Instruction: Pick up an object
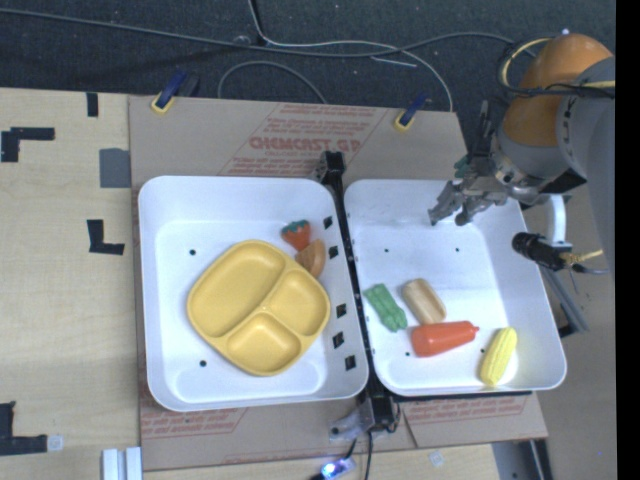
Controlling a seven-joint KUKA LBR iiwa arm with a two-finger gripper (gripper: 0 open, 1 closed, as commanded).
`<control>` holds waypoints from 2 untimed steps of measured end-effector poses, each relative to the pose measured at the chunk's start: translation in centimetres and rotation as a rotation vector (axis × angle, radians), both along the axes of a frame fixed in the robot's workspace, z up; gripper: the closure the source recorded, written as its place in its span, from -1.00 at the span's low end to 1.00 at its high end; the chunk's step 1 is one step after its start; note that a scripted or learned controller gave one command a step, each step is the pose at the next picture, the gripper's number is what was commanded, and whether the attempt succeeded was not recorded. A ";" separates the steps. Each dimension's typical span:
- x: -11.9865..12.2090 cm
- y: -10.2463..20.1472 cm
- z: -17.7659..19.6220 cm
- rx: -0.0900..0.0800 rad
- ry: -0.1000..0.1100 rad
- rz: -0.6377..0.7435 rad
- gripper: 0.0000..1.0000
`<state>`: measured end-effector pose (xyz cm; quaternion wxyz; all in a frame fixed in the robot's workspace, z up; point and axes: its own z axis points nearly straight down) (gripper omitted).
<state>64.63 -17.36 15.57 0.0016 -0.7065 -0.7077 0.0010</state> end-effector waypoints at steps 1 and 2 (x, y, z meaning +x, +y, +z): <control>0.1 0.0 4.9 -0.001 -0.002 0.000 1.00; -1.3 5.6 5.4 0.002 0.004 0.005 1.00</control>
